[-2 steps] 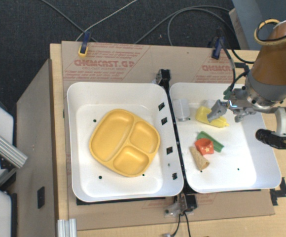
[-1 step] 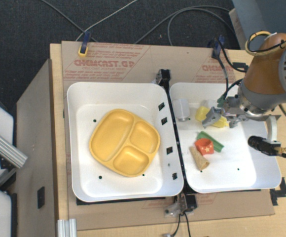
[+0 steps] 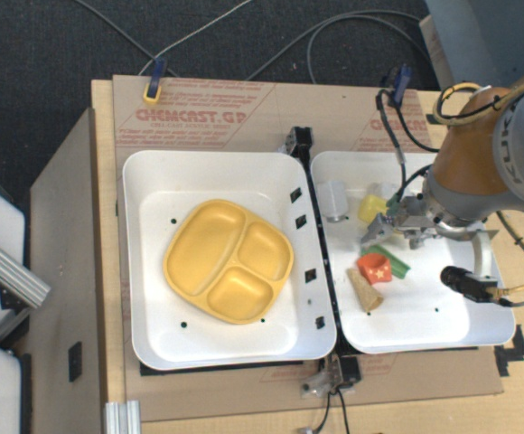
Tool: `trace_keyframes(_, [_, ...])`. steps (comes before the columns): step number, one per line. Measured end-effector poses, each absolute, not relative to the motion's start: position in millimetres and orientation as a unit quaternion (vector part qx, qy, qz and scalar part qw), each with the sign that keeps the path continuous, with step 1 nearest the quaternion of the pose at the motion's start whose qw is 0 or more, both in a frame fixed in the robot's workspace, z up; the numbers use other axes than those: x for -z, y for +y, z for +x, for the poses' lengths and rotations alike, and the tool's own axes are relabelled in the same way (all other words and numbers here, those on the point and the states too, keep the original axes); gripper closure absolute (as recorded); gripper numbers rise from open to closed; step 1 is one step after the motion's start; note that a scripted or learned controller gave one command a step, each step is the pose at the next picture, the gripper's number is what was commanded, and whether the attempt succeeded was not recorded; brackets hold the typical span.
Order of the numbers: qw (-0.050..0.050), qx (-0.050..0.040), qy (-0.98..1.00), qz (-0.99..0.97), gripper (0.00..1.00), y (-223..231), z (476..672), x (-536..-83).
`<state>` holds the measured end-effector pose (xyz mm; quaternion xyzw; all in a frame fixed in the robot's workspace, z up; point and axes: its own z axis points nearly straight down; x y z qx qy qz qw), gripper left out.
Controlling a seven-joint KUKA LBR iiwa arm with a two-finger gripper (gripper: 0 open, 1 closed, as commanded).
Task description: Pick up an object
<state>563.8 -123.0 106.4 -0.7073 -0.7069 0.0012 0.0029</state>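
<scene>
The right bin (image 3: 425, 328) holds a red block (image 3: 374, 268) with a green piece (image 3: 396, 264) beside it, a tan wedge (image 3: 365, 291) just below, a yellow object (image 3: 371, 208) and a pale grey cup-like item (image 3: 335, 201) near the divider. My gripper (image 3: 390, 227) hangs over the right bin, between the yellow object and the red block. Its metal parts point left toward the divider. I see nothing between its fingers from this angle.
The left bin (image 3: 145, 269) holds a yellow three-compartment plate (image 3: 229, 260). A black divider with clips (image 3: 312, 233) runs between the bins. Cables (image 3: 397, 120) trail over the cardboard behind the right bin. A black fitting (image 3: 468, 283) juts out at the right bin's right side.
</scene>
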Motion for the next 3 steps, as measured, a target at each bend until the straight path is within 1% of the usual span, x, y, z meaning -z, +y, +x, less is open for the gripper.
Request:
trace_keyframes(1, [0.001, 0.0006, -0.707, -0.707, 1.0, -122.7, 565.4, -119.8])
trace_keyframes(2, [-0.002, 0.0014, -0.707, -0.707, 1.0, -130.0, 559.1, -174.9])
trace_keyframes(3, [-0.002, 0.0014, -0.707, -0.707, 1.0, -134.1, 559.3, -219.1])
